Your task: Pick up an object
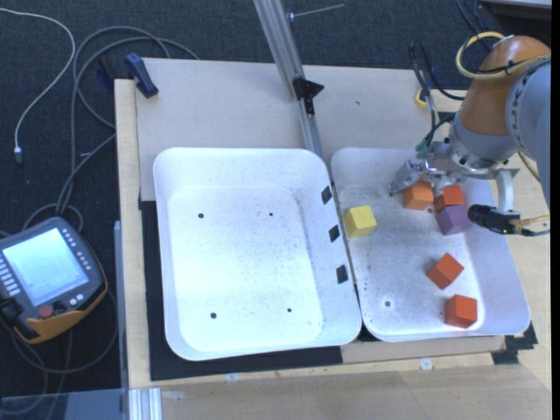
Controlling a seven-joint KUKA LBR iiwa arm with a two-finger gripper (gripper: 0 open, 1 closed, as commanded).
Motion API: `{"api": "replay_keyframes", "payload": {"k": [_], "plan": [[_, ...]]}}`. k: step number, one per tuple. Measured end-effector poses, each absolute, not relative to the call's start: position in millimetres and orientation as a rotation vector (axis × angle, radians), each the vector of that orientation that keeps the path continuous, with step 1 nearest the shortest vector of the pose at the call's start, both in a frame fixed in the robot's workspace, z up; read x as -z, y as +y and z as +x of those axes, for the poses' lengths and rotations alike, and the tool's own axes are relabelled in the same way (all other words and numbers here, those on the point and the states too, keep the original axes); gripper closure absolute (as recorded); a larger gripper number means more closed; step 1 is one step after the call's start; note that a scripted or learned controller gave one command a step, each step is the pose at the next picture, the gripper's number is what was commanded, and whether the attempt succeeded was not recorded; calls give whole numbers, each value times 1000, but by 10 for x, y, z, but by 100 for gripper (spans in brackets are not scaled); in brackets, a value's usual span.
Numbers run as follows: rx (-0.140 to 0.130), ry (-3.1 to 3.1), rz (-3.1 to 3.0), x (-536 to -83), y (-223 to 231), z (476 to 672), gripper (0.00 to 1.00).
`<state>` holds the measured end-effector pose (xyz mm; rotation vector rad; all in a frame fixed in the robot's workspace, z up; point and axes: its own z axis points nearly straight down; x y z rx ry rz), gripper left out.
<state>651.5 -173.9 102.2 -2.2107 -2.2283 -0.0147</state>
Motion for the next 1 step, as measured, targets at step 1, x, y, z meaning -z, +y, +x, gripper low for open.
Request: {"api": "replay_keyframes", "payload": {"k": [1], "plan": [[4, -2226, -2218, -1117, -1798, 6492, 100]]}}
